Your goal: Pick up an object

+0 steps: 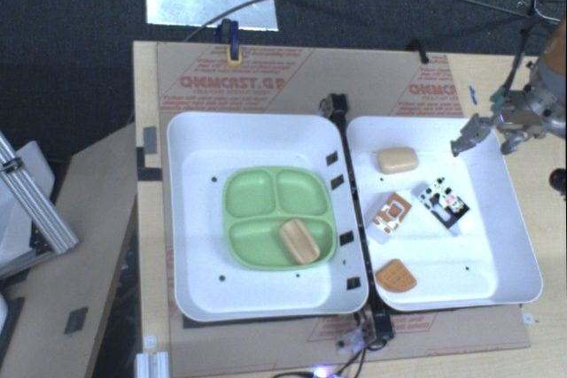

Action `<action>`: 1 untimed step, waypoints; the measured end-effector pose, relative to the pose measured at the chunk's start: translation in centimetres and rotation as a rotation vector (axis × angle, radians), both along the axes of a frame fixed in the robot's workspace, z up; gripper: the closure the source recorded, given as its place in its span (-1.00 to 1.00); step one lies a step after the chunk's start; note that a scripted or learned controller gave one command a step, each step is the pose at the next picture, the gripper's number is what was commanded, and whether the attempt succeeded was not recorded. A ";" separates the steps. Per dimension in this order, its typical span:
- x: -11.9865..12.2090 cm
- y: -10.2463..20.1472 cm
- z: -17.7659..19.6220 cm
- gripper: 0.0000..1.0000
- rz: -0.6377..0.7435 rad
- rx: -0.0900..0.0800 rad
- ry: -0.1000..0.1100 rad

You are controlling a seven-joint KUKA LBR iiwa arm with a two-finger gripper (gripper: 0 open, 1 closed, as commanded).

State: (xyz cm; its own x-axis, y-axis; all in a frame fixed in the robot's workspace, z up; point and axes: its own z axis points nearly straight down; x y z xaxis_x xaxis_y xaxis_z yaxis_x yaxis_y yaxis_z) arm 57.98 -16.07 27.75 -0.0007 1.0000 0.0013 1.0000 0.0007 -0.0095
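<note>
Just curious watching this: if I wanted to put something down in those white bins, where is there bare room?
Left bin: bare floor all around the green plate. Right bin: free along its right side and near edge past the cookie. Crowded middle: bun, orange-white packet, black-white toy.

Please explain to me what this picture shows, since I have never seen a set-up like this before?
This is one picture from a camera fixed above a workbench, looking down at a slant. The machine is a robot arm reaching in from the right edge; its grey two-finger pincer hangs above the far right corner of the right shallow white bin. Nothing shows between its fingers, so it holds nothing.

In that bin lie a pale beige oval bun-like piece, a small orange-and-white box, a small black-and-white toy-like object and a flat orange waffle-like piece.

The left shallow white bin holds a green plastic plate with three compartments; a tan bread-roll-shaped piece rests in its long front compartment.

The robot's job is simply to pick one object up.
</note>
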 end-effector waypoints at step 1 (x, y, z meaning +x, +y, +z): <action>0.2 0.1 0.7 -1.00 0.003 -0.002 -0.011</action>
State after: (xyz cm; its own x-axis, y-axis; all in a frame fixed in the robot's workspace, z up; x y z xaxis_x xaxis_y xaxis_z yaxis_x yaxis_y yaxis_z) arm 58.17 -16.02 28.43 -0.0034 1.0000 -0.0007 1.0000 0.0034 0.0016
